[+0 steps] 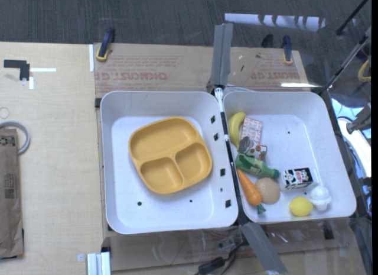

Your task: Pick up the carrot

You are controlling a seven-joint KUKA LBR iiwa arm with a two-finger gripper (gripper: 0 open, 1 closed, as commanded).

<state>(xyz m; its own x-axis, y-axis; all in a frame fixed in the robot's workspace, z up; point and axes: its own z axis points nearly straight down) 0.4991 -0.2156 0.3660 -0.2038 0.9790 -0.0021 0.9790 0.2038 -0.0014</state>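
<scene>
Entry, as I read it from my station:
- Right bin [307, 127]: carrot [250, 188] lying against the left wall toward the front, leafy end nearest the front edge, touching a beige round item [269, 191]; green bottle [255, 165] just behind it; milk carton [297, 178], lemon [300, 206] and white bulb [320, 196] to the right
- Left bin [118, 149]: yellow divided plate [170, 154]
- Pincer state: I cannot tell

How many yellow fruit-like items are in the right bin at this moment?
2. A banana lies at the bin's upper left, against the divider; a lemon sits near the front edge, beside a white item. Others could be hidden under the pile.
</scene>
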